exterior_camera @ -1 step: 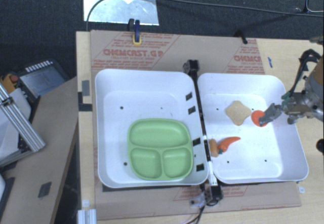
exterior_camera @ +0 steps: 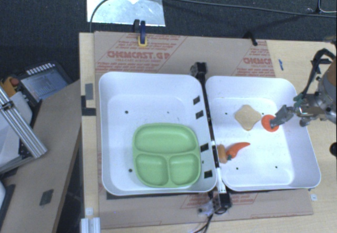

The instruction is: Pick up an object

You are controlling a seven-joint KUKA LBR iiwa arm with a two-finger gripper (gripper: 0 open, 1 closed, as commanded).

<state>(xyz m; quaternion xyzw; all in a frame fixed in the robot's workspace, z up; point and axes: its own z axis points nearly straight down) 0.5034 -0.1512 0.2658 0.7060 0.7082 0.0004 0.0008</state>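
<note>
Since I cannot tell the gripper's (exterior_camera: 283,114) state beside the red disc (exterior_camera: 270,123), it should descend squarely, centering both prongs.

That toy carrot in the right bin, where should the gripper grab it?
Probably across the carrot's thicker middle, coming straight down from above. It lies flat on the right bin's floor, tapering toward a thin curved tip on the right, which would likely slip. Its blunt end sits near the left wall, so closing across its width looks safest.

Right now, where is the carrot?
The carrot lies in the right bin, near its left wall, below the tan slice.
</note>
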